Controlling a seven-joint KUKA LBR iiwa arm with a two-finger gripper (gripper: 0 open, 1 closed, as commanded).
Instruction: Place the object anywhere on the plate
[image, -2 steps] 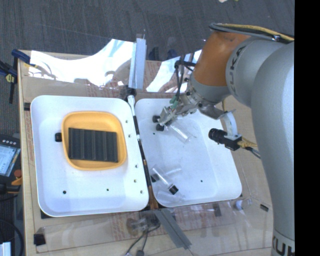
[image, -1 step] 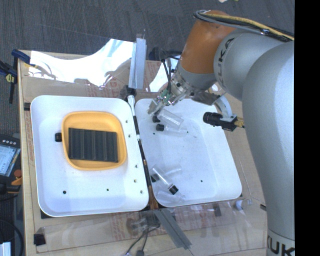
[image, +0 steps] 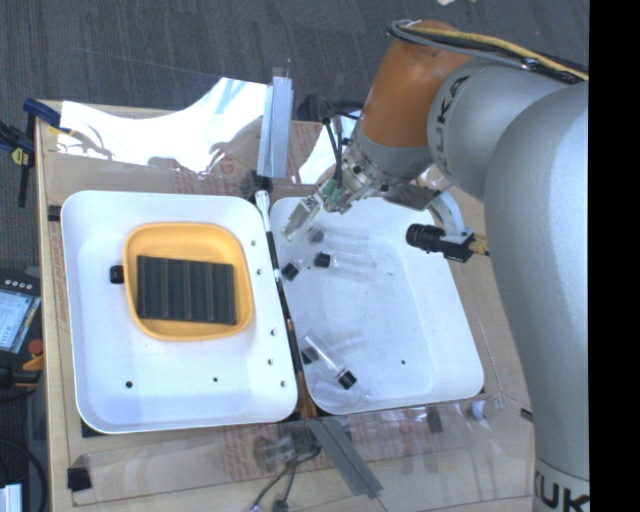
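Observation:
A yellow plate (image: 180, 240) lies in the left white bin (image: 100, 380), with a dark ribbed slab (image: 190, 290) on its middle. Small clear pieces with black caps lie in the right bin (image: 440, 340): one (image: 290, 270) near the left wall, one (image: 322, 260) beside it, and one (image: 333, 366) near the front. My gripper (image: 300, 216) hangs over the right bin's far left corner, just above the two capped pieces. I see nothing clearly held in it.
A small black piece (image: 117, 274) sits at the plate's left rim. A grey upright bar (image: 274, 125) stands behind the bins. Crumpled foil (image: 190, 125) lies at the back left. My arm's big grey body (image: 530, 250) covers the right side.

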